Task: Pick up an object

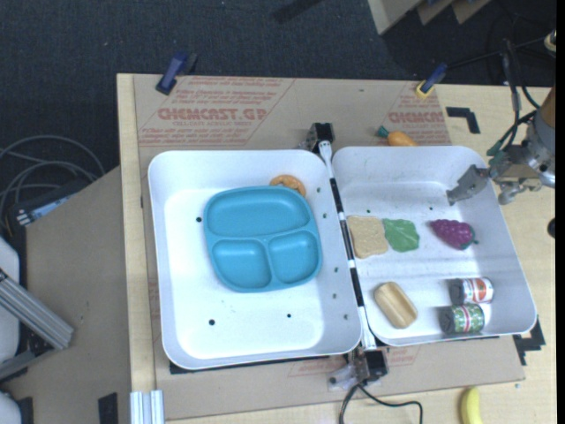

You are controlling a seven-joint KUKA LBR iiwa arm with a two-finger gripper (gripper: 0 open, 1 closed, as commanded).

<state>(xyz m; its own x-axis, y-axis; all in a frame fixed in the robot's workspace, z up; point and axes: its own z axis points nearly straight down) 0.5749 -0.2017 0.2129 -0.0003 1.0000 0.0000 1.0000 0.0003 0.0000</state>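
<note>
Right bin (494, 325), near edge: two cans (465, 306) and a bread roll (395, 304). Mid-bin: toast slice (366, 236), green leaf (401, 235), purple grapes (452, 232). Left bin (177, 237): blue divided plate (262, 238), with an orange item (288, 184) at its far edge. The hand (481, 184) hovers over the right bin's far right corner, released, grasping nothing.
</note>
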